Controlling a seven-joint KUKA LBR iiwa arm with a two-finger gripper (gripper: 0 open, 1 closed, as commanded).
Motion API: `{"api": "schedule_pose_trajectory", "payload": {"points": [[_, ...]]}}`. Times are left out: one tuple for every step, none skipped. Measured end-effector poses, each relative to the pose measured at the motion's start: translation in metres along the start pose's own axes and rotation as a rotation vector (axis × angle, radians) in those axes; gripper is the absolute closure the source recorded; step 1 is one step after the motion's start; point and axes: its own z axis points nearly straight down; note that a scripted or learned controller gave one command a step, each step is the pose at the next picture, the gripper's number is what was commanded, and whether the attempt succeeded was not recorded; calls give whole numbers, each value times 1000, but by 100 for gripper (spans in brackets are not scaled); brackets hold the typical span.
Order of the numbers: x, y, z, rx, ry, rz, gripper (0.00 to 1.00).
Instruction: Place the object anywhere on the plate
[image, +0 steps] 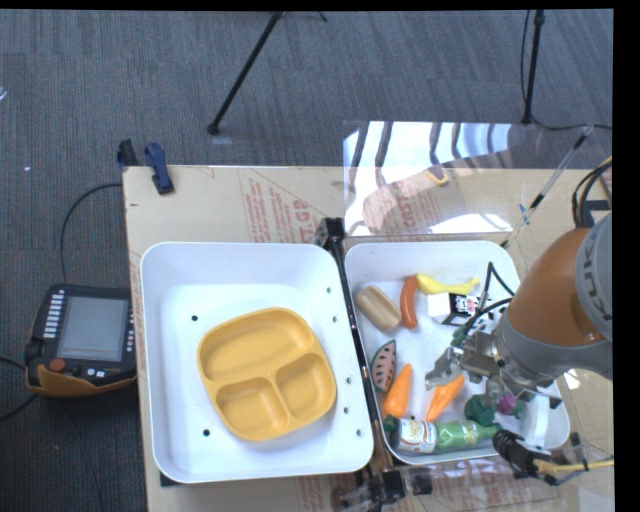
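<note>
Claw (455, 368) is down in the right bin (500, 255), hovering right over the orange carrot pieces (443, 397). Honestly can't tell how it's set or whether it's got anything, too much clutter there. So I'd say the task has barely started: the yellow plate (265, 372) in the left bin (170, 280) has nothing on it, and all the toys (hot dog (408, 300), bun (378, 307), green bottle (448, 434)) sit in the right bin. Readable text: reversed red print on the cardboard table (250, 205), not legible; bottle label too small.

Pendant (85, 337) left; clamp (157, 167) rear.
</note>
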Motion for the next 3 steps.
{"api": "schedule_pose_trajectory", "payload": {"points": [[0,0,0,0,0,0,0],[0,0,0,0,0,0,0],[0,0,0,0,0,0,0]]}}
